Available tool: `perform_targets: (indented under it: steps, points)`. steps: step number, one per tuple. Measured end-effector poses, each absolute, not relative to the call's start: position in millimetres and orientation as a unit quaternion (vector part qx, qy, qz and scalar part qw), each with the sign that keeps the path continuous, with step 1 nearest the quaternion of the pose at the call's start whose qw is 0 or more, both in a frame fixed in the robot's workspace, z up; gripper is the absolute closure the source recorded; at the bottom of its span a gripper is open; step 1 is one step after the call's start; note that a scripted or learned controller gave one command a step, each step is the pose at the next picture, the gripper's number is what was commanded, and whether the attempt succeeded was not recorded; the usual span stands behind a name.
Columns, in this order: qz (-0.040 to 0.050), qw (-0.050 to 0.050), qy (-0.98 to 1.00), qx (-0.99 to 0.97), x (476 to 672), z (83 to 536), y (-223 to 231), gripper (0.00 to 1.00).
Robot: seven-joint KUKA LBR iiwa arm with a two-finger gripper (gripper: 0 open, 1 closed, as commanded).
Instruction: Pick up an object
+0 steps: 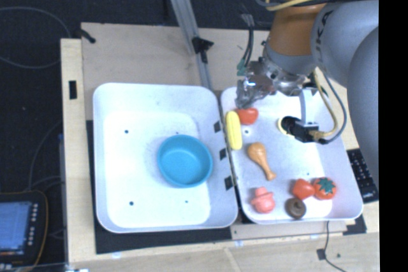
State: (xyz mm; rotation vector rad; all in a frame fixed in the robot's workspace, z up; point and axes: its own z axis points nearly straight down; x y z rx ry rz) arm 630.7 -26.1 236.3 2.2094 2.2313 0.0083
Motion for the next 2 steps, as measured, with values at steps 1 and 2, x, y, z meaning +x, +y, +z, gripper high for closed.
perform_targets:
  steps: [1, 2]
  points:
    - [0.0003, -0.002, 0.711, 0.703, 625.1, 238, 38, 1.00]
    - [0.0022, 0.000, 0.711, 0.703, 617.2, 246, 84, 1.00]
